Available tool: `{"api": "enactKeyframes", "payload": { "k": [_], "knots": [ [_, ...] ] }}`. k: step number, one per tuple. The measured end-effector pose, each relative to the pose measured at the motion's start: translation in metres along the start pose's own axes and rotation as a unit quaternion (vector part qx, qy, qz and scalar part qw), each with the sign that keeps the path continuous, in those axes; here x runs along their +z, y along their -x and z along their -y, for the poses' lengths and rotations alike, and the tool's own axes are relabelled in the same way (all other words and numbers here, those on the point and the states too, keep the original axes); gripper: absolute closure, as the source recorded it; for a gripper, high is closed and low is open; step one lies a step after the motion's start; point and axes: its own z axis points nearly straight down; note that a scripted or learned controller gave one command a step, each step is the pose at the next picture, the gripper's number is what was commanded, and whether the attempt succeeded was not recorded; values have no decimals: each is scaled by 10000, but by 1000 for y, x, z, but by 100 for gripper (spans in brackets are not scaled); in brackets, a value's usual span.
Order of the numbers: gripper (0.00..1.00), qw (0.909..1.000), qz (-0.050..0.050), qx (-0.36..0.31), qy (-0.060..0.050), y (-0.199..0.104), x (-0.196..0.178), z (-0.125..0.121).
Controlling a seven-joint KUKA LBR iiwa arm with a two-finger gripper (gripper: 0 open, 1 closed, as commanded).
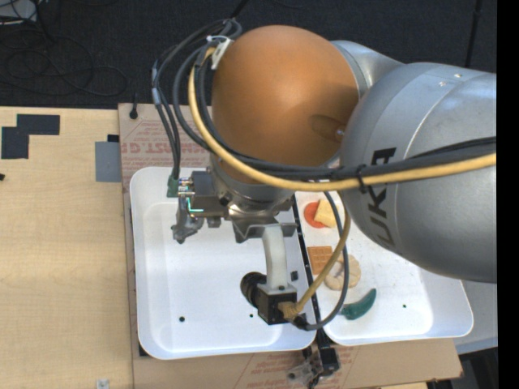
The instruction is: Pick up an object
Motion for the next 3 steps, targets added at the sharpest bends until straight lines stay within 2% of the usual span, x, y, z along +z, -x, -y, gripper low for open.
{"api": "enactKeyframes", "payload": {
  "k": [1, 2, 3],
  "knots": [
    [100, 10000, 10, 5, -16, 1, -9, -1],
    [100, 9999, -46, -19, 87, -1, -177, 0],
    [100, 10000, 9, 29, -7, 81, -148, 0]
  ]
}}
